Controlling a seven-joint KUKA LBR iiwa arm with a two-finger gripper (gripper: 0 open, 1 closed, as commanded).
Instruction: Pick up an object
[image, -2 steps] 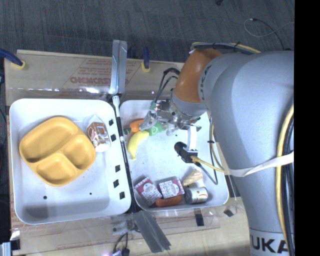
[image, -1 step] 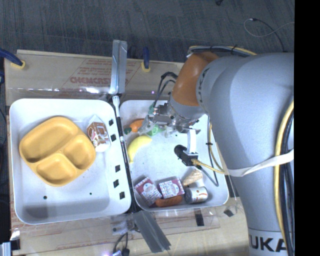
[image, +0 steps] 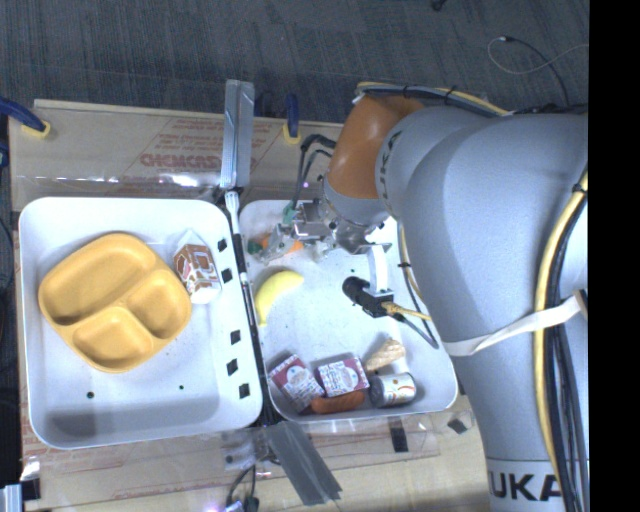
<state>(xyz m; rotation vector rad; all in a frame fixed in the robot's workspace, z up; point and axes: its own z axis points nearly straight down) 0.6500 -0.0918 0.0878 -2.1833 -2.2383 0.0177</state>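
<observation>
The hand (image: 305, 225) hangs over the right bin's (image: 430, 395) far corner, its grip impossible to judge, the banana (image: 275, 292) lying toward seven o'clock.

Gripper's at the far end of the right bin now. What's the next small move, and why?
Probably a short drop straight down. The gripper hangs at the right bin's far end, over small clutter by the divider; the banana lies just nearer. Nothing shows between the fingers, so no pick is made yet.
</observation>
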